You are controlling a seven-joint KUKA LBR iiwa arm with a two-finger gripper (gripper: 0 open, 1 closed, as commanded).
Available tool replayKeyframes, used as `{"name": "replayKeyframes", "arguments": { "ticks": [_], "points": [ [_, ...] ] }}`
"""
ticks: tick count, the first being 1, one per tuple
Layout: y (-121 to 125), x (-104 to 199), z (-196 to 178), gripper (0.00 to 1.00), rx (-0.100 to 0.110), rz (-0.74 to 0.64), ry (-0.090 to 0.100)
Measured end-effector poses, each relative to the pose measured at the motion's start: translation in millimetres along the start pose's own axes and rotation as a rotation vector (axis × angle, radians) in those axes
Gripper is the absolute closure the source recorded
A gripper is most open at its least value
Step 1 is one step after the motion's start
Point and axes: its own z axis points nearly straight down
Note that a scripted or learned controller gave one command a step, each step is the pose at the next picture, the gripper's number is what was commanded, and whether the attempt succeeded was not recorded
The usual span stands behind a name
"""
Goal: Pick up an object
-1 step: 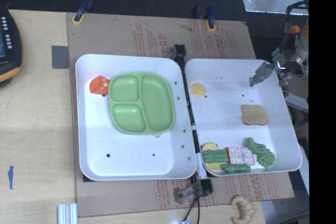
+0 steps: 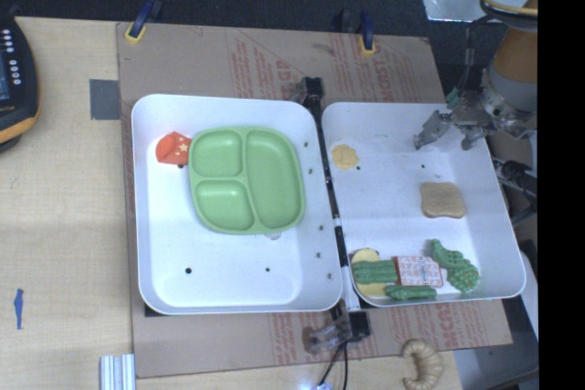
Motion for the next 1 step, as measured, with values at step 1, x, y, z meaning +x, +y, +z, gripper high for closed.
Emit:
{"name": "replayKeyframes", "arguments": {
  "ticks": [1],
  "points": [
    [-50.1, -0.3, -38.7, 0.00, -0.002, 0.007, 0.002]
  ]
}}
